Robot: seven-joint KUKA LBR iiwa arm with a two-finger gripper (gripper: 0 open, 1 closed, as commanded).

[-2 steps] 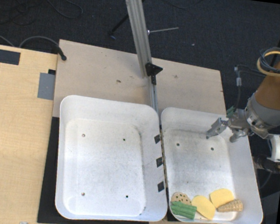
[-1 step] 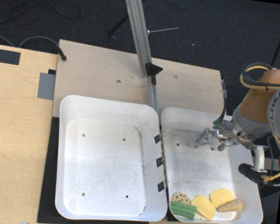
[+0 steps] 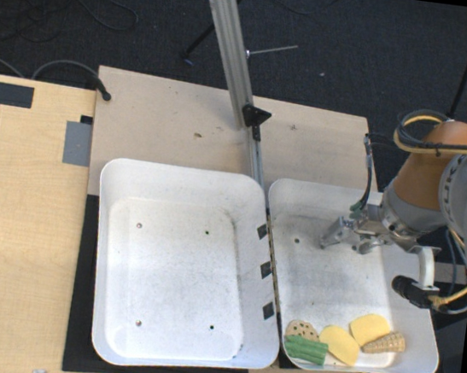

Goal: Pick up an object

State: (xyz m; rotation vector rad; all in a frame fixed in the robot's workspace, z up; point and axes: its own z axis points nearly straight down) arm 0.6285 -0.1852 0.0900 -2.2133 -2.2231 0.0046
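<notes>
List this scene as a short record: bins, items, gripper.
left bin: bare white floor showing
right bin: holds all items, bunched at its near edge
items: cookie, green piece, two yellow pieces, cone
gripper: above the right bin's far part, apart from the items, holding nothing
arm: enters from the right

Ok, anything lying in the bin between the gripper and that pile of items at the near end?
No. In the camera view, only bare white bin floor separates the gripper from the yellow pieces, green piece and cone.
</notes>
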